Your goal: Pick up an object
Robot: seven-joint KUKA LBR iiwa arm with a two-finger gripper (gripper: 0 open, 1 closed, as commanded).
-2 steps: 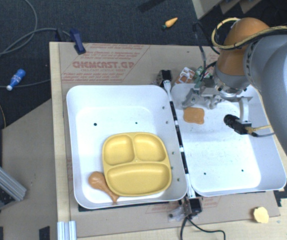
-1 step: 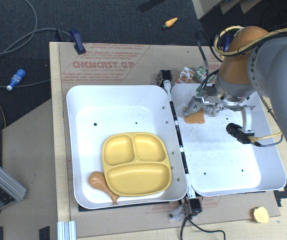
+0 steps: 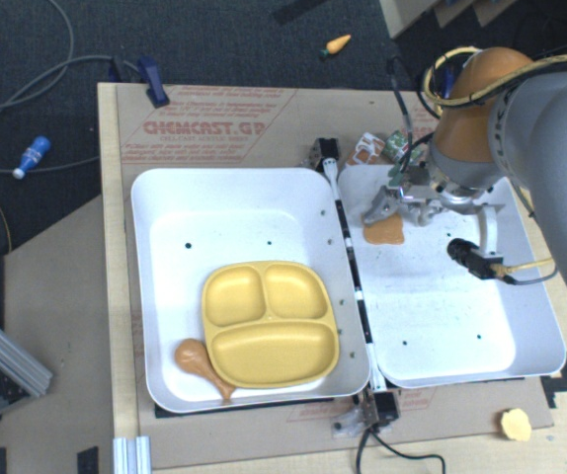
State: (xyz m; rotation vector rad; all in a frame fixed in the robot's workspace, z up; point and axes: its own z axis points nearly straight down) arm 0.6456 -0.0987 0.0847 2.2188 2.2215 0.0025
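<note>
Claw [image 3: 394, 208] low in right bin [image 3: 442, 334], just above orange piece [image 3: 385, 231]

This looks like a robotics lab. A brown board [image 3: 224, 126] printed with a maker's name serves as the bench top, sitting over dark carpet [image 3: 165, 18] strewn with loose cables [image 3: 27, 77]. Two white bins [image 3: 165, 215] sit side by side, clamped at the seam. An aluminium frame rail [image 3: 2, 354] shows at left, and the grey arm [image 3: 550, 136] looms in from the right.
</note>
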